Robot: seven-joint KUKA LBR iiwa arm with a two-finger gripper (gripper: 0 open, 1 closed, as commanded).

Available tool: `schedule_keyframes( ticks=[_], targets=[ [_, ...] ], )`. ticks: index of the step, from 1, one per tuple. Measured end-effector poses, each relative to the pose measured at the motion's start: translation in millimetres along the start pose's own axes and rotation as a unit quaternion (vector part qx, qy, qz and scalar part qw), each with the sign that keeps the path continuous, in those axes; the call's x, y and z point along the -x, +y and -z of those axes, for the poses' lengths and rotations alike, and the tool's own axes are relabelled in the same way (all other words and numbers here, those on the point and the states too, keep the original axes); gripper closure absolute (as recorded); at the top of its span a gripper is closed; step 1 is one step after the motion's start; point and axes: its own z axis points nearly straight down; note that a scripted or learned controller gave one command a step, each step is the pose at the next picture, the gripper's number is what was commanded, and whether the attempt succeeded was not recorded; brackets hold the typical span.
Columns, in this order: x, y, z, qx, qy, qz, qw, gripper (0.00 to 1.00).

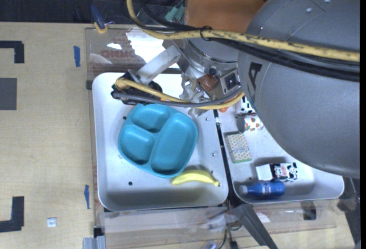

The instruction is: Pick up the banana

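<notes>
Banana, small yellow curved fruit (195, 178), lies well below my hand (194, 93), beside blue divided plastic plate (158, 140). Hand state: cannot tell. Descend centred over banana, clear of plate rim.

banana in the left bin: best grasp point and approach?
Grip the banana at mid-length, coming from straight above. It lies flat, lengthwise along the left bin's near wall, its far side against the blue divided plate. Close the fingers across its narrow width; plate-side room looks tight.
</notes>
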Motion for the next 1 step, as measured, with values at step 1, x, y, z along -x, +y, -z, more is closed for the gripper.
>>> schedule_keyframes(
  ticks=[1],
  targets=[
    [0.0,0.0,0.1,0.000,0.000,0.000,1.0000,0.00]
  ],
)
